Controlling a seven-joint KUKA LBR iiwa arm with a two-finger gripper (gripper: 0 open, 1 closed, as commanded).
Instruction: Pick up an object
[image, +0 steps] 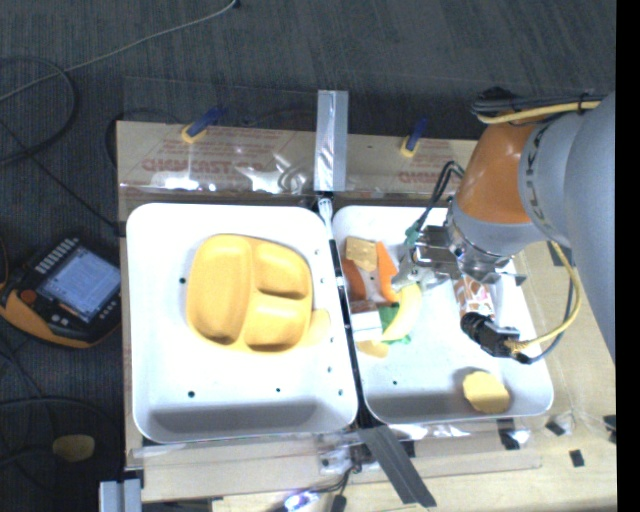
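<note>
Yellow block, right bin's corner

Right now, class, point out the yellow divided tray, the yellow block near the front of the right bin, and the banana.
yellow divided tray (248, 292), camera view, its middle ridge.
yellow block (486, 391), camera view, its top face.
banana (402, 316), camera view, its curved middle.

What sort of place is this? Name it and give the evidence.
Probably a robotics lab test bench for pick-up trials. A grey and orange robot arm reaches over two white bins holding assorted items, such as a yellow divided tray. Loose cables and a handheld control pendant lie on the carpet alongside.
</note>
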